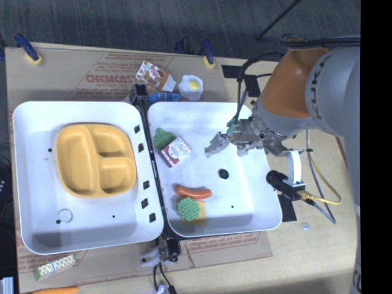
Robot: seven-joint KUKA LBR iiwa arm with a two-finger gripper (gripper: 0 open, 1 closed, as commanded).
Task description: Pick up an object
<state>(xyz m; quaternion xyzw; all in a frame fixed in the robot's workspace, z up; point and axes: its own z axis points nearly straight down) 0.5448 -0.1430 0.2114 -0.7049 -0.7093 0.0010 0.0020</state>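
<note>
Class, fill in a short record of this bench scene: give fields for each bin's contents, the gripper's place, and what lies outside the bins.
left bin: yellow divided tray
right bin: red-and-white packet, green item, sausage, green ball
gripper: over the right bin, nothing visibly between its fingers
outside bins, top: small carton, egg-like toy
outside bins, bottom left: wrapped packet

Hand point(222, 144) hovers, fingers spread

Arm point(334, 84): bulky grey casing, broad orange band just above the wrist, dark lettering on the grey. Hand point(223, 143) metallic grey. Black and yellow cables beside the wrist.
</note>
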